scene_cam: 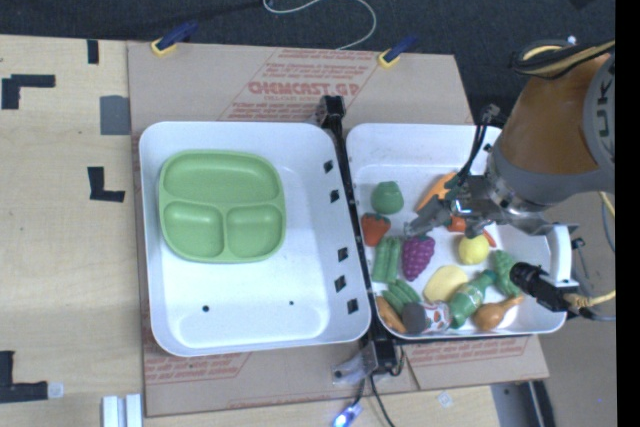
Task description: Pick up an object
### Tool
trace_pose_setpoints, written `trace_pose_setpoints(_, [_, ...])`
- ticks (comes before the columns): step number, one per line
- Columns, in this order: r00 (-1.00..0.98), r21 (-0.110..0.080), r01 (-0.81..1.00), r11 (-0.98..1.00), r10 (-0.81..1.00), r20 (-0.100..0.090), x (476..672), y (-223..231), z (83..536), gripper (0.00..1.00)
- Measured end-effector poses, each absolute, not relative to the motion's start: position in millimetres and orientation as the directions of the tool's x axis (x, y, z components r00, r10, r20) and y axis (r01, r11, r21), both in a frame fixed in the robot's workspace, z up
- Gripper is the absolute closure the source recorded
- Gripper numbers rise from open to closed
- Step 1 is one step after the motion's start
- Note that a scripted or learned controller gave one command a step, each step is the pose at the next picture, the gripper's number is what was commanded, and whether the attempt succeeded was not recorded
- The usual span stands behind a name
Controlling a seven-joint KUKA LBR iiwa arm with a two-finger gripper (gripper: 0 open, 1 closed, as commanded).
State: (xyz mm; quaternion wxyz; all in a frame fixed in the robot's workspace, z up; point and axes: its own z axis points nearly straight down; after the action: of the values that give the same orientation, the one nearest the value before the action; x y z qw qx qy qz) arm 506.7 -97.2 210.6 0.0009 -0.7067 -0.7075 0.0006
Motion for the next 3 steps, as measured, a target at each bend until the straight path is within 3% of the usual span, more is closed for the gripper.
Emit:
trace_pose_setpoints(1, [-0.009,-0.001,1.0,0.009,1.0,0.002,549.3,-33.1,200.5,0.0])
trace_pose_setpoints(2, [-0.003,-0.004,1.0,0.003,1.0,0.0,547.4,-37.3,210.8,1.0])
trace_pose_setpoints(3, [-0.006,0.001,1.0,0.006,1.0,0.002,506.1,5.3,262.6,1.0])
